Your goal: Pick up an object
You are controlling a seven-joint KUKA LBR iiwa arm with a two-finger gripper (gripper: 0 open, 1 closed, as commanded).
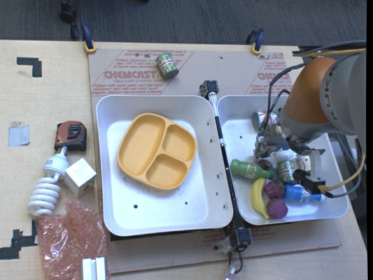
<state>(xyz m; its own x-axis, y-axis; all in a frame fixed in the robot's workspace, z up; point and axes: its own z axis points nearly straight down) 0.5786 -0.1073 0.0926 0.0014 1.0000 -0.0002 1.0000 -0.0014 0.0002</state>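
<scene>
Fingers I cannot read as open or closed, so I place my gripper low in the right bin, with the green bottle just at seven o'clock of it, long axis running nine to three.

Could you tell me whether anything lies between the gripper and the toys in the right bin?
Nothing visible does. The gripper is low in the right bin, right beside the green bottle, with the banana and blue bottle just beyond. Only the arm's own cables hang near.
</scene>
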